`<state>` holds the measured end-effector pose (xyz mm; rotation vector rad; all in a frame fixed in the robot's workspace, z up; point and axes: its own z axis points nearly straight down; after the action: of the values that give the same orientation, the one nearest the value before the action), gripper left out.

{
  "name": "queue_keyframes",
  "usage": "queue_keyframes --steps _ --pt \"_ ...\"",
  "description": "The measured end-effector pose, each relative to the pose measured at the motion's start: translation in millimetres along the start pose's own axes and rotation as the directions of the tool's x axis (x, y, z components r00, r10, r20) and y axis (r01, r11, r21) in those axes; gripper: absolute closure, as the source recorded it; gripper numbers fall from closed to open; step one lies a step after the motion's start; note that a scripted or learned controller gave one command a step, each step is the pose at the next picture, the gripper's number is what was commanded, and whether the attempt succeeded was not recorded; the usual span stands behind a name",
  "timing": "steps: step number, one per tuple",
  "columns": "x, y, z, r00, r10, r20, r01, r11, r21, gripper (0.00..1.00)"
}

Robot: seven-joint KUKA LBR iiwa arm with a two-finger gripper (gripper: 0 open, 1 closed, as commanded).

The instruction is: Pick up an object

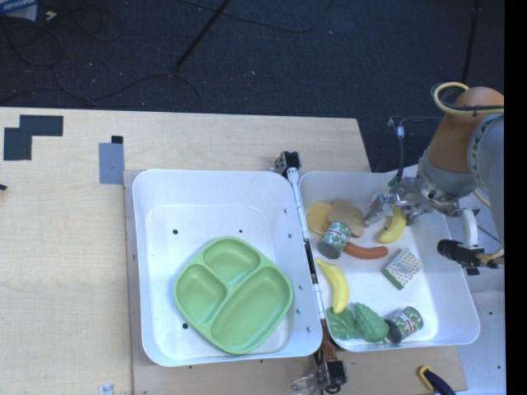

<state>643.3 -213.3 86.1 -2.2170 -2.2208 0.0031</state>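
Yellow banana (393, 228) sits between the fingers (384, 210); right bin (461, 303).

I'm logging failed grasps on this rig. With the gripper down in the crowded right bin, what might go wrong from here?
1. The gripper sits at a small banana that is curved and smooth, so it may slip out.
2. The sausage, a tin can and a beige piece lie close by, so a finger may knock them.
3. The banana is near the right bin's back wall, which could block a finger.
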Motion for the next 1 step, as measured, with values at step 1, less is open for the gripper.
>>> queue_keyframes --steps 1 --pt "61.3 0.7 -0.7 1.000 0.001 0.000 -0.001 1.000 -0.001 0.00"
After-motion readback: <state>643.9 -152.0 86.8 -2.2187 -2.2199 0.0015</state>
